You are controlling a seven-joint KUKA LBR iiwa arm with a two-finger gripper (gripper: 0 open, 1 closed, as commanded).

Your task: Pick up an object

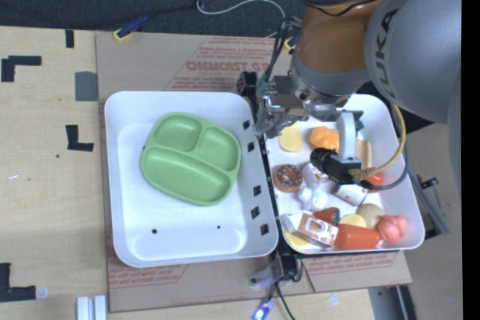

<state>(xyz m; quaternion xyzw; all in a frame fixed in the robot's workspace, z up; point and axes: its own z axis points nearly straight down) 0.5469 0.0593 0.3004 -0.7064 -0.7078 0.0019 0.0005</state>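
My gripper (271,110) hangs over the far left corner of the right bin (405,195), close to the wall between the two bins. Just to its right lie a pale yellow round piece (291,137) and an orange fruit (324,137). A brown donut (287,177) sits nearer the front, beside a white crumpled item (315,195). Along the front of that bin are a small printed box (319,228), a red-orange carrot-like piece (357,237), a pink peach (392,227) and a yellowish lump (352,221). I see nothing held in the gripper.
The left bin (124,183) holds a green divided plate (191,157), lying flat in its far half. The arm's grey and orange body (352,19) covers the far part of the right bin. Cardboard (187,64) lies under both bins.
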